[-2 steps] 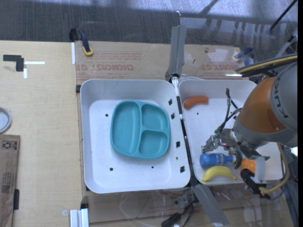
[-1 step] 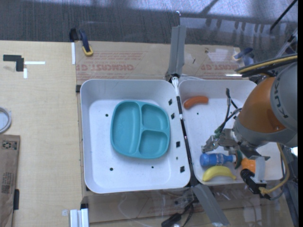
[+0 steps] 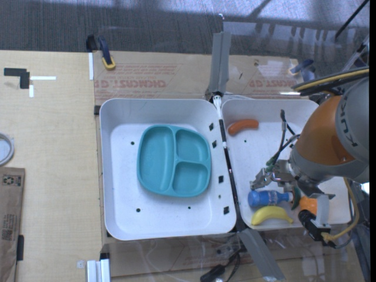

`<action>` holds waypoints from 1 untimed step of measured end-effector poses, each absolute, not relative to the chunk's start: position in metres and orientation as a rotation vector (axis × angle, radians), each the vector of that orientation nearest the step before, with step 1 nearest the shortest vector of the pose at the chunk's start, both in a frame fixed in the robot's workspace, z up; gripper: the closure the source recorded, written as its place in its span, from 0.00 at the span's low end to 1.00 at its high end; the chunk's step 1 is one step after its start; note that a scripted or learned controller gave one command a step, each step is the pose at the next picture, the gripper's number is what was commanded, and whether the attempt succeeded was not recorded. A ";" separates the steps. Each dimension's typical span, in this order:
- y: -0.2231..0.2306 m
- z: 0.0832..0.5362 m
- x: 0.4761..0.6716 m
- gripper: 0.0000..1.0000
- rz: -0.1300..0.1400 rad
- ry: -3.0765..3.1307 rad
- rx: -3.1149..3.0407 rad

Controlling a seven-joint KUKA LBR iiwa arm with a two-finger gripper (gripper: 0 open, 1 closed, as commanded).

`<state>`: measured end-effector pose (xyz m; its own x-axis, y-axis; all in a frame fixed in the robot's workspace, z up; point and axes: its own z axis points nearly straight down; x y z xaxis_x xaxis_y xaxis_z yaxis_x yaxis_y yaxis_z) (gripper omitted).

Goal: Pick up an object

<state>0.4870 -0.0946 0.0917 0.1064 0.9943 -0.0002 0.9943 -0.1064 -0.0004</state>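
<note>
The right bin (image 3: 261,147) holds an orange sausage-shaped toy (image 3: 242,126) near its far wall. At its near edge lie a blue bottle-like object (image 3: 267,199), a yellow banana (image 3: 271,216) and a small orange object (image 3: 308,204). My gripper (image 3: 268,179) hangs low in this bin, just above and behind the blue object, with the grey and orange arm behind it to the right. I cannot tell whether it touches the blue object. The arm hides part of the bin's right side.
The left bin (image 3: 107,157) holds a teal divided plate (image 3: 174,160) in its middle. A raised divider (image 3: 222,140) separates the two bins. Cables (image 3: 284,135) trail from the wrist over the right bin.
</note>
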 end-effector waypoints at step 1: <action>-0.095 0.092 0.487 0.00 0.001 -2.100 -2.337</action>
